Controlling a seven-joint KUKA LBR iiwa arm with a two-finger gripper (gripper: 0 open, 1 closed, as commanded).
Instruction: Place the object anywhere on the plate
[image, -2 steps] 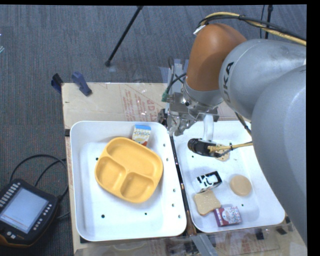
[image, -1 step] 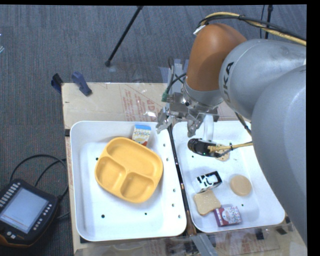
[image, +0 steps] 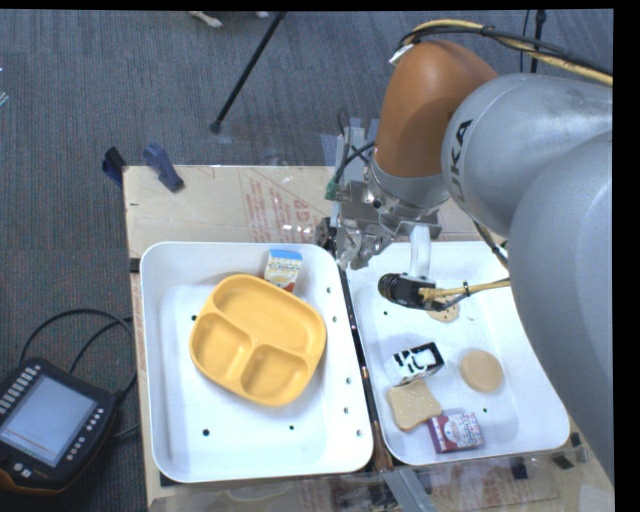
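1. Plate (image: 258, 340), yellow, sits in your left bin (image: 170, 420), a small carton (image: 283, 268) touching its far edge.
2. Gripper (image: 362, 245) hangs over the divide between the bins; whether it's apart or together, you can't tell.
3. Right bin (image: 530, 400): toast (image: 413, 404), round cookie (image: 481, 371), red packet (image: 455, 432).

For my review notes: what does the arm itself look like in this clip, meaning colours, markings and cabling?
The arm is a bulky, rounded grey casing with dark KUKA lettering on its side and a glossy orange section above the wrist. Black and yellow cables run across its top. The hand is a cluster of grey metal parts and thin wires.
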